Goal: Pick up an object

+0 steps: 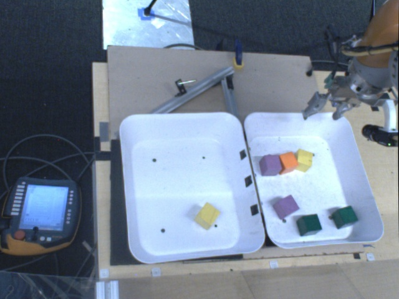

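Nearest the lens, in the right bin (365,167): two green cubes (308,224) (344,217) beside a purple cube (286,206). Farther back, touching in a row: purple (270,165), orange (288,162), yellow (304,159). Alone in the left bin (134,136): a yellow cube (207,215). Over the right bin's far rim: the gripper (326,108), fingers spread apart, holding nothing.

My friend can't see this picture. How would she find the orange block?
Start at the right white bin, the one nearest the robot arm. In its upper half three blocks sit touching in a row. The orange block is the middle one, between a purple block on its left and a yellow block on its right, and it is the only orange thing in either bin.
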Action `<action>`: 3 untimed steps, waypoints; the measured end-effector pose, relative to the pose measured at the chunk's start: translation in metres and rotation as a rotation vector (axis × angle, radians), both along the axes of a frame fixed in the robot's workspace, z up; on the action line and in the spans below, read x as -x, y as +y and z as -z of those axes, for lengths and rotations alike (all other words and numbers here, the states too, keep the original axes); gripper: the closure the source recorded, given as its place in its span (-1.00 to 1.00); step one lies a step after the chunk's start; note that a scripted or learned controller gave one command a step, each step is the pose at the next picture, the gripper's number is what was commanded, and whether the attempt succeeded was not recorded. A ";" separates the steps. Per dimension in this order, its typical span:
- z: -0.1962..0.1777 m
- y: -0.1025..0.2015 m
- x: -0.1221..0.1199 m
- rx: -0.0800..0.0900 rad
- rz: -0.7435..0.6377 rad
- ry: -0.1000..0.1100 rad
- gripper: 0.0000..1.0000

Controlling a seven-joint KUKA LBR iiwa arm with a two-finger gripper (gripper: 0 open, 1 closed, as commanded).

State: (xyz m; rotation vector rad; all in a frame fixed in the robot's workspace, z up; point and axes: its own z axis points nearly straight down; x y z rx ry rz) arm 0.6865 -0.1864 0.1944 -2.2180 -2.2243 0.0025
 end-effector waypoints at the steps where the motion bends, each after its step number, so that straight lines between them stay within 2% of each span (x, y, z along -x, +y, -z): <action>1: 0.041 -0.001 0.003 0.000 0.000 0.000 -1.00; 2: 0.087 -0.007 0.010 0.000 0.001 0.001 -1.00; 3: 0.072 -0.007 0.007 0.003 -0.003 -0.008 1.00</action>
